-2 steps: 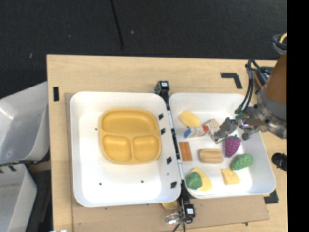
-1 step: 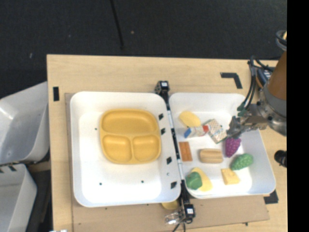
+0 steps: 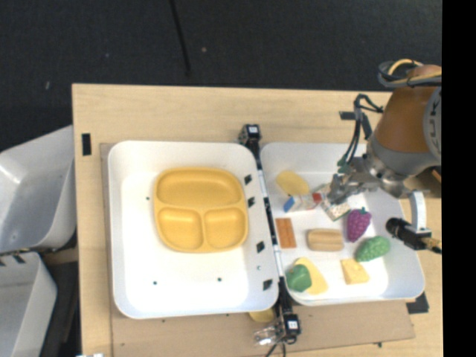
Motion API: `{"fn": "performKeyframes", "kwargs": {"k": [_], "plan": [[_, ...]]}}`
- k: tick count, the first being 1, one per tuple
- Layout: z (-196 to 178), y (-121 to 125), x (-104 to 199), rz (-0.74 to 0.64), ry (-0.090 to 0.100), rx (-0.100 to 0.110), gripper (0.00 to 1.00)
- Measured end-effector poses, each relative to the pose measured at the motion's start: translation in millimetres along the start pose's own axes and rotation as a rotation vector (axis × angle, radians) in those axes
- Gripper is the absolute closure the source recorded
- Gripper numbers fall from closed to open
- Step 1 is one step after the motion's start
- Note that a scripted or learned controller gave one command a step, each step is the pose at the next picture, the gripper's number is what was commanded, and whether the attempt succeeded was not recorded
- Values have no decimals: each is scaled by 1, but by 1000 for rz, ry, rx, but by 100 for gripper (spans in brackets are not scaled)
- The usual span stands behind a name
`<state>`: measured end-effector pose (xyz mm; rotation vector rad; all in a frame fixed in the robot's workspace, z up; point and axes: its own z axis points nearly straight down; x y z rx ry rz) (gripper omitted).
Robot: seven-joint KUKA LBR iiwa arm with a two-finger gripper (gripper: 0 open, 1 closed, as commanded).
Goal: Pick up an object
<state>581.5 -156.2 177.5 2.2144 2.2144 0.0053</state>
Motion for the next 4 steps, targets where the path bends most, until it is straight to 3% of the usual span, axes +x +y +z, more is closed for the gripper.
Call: {"fn": "performKeyframes", "kwargs": {"k": [1,2,3,4], "plan": [[-41,-24,101,-8,5,8,100],[-29,-61,176,-6,6,13,100],[-103,-36,266,-11,8,1,100],[-159,-38,334,-7,6,6,100]]}}
